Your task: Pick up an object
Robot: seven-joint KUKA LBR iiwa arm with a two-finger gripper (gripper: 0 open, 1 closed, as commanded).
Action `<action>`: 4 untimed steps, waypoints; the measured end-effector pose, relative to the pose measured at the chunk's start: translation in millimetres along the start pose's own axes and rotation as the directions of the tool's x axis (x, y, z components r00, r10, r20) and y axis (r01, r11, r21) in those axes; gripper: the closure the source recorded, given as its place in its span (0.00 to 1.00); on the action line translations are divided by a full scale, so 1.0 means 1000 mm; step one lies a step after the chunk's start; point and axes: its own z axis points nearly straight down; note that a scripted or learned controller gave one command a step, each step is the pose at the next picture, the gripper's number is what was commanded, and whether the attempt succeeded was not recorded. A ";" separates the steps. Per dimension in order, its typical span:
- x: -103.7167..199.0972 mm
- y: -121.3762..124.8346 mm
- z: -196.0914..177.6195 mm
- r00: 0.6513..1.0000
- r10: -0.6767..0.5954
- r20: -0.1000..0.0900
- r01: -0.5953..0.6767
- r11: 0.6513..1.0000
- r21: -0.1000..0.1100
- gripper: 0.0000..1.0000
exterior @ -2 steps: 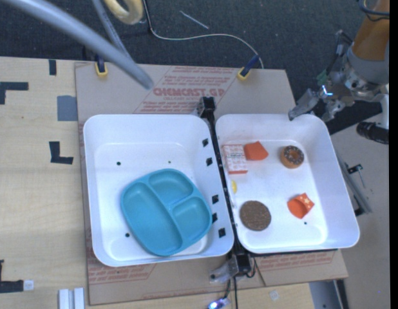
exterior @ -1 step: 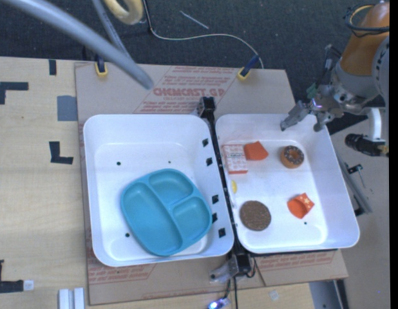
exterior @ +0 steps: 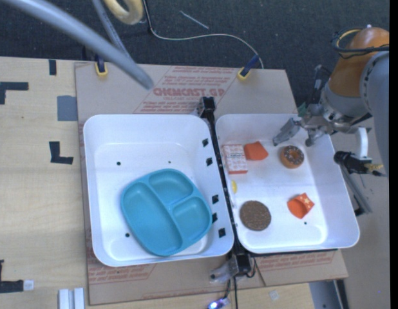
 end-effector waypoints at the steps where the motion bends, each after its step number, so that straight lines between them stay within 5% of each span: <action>1: 0.000 0.002 -0.014 1.000 -0.002 0.002 0.002 1.000 -0.006 1.00; 3: -0.004 0.005 -0.129 1.000 -0.001 0.001 0.001 1.000 -0.011 1.00; 4: 0.047 0.000 -0.113 1.000 -0.004 -0.001 0.004 1.000 -0.004 1.00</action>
